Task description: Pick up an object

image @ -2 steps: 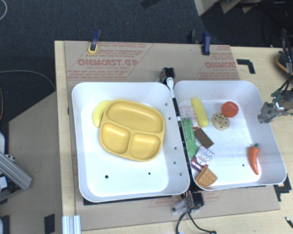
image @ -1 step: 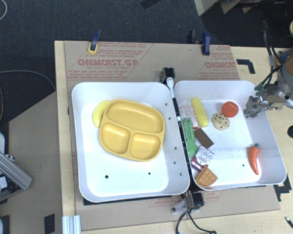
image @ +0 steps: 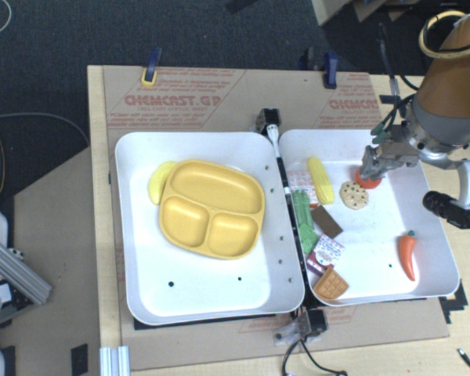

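The right bin [image: 435, 218] has bare floor between the cookie [image: 354, 195] and the carrot [image: 407, 254].

Two white bins [image: 133, 210], smooth glossy plastic; yellow divided plate [image: 211, 207], smooth plastic with soft sheen; bench [image: 219, 92], matt brown printed board; corn cob [image: 320, 178] and carrot [image: 408, 254], shiny moulded plastic; cookie [image: 354, 195], rough speckled face; waffle [image: 331, 283], ridged grid surface
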You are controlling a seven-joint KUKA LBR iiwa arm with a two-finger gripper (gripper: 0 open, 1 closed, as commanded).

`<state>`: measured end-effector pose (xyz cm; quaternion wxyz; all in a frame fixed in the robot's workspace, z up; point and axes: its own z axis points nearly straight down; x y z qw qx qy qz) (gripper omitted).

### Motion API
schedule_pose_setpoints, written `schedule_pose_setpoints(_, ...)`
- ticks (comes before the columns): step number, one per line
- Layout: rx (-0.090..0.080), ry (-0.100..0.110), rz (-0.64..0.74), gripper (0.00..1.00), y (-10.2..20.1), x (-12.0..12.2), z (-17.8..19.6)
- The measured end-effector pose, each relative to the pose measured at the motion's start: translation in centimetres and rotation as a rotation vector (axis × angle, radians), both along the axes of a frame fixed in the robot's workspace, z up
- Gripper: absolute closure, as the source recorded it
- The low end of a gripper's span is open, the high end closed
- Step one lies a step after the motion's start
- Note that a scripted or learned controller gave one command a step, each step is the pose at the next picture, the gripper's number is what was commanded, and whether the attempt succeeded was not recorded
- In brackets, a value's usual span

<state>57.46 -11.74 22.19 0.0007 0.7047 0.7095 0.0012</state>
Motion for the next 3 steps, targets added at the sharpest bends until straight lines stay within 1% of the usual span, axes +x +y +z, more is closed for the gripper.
schedule_pose_setpoints(1, 0.000, -0.002, -0.001, 1.00, 4.3, 2.2, 0.8)
schedule_pose_setpoints(2, 0.000, -0.002, -0.001, 1.00, 9.1, 4.5, 1.6)
schedule_pose_setpoints(3, 0.001, -0.001, 0.000, 1.00, 14.4, 6.3, 2.0)
